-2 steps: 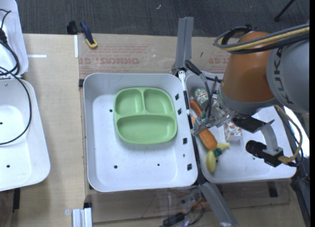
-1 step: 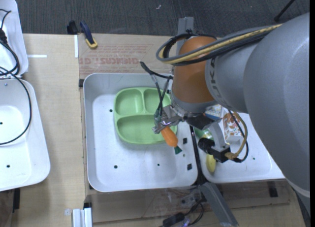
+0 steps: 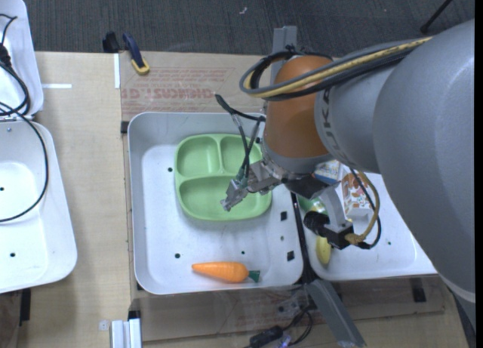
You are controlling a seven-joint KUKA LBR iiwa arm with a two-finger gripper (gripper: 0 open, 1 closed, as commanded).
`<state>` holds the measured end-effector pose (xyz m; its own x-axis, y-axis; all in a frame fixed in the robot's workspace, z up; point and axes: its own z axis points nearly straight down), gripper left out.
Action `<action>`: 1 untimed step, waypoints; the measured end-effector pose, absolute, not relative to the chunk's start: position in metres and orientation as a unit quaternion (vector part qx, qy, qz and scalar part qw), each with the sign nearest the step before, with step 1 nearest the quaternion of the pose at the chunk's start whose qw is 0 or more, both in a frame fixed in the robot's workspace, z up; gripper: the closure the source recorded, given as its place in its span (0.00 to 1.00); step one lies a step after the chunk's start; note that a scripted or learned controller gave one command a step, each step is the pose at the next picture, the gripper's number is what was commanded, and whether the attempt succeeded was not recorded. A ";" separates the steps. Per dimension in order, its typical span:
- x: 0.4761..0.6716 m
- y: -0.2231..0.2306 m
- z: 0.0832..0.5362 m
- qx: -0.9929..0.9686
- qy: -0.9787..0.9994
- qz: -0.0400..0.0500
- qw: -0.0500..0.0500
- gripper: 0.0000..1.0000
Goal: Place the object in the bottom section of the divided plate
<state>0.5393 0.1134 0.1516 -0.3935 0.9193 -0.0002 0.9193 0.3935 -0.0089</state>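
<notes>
The gripper point(image 3: 235, 197) is seen poised over the bottom section of the green divided plate point(image 3: 198, 177), its tips low above the plate's surface, and whether they are apart or together cannot be told from this angle. Nothing is seen between them. The plate is set in the left white bin point(image 3: 151, 210), toward its upper half. The orange carrot point(image 3: 220, 271) is found lying on its side near the bin's front edge, well apart from the plate. A few packaged items point(image 3: 349, 195) are glimpsed in the right bin beneath the arm.
</notes>
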 end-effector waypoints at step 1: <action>0.660 0.056 0.227 -0.572 -0.821 0.002 0.000 0.00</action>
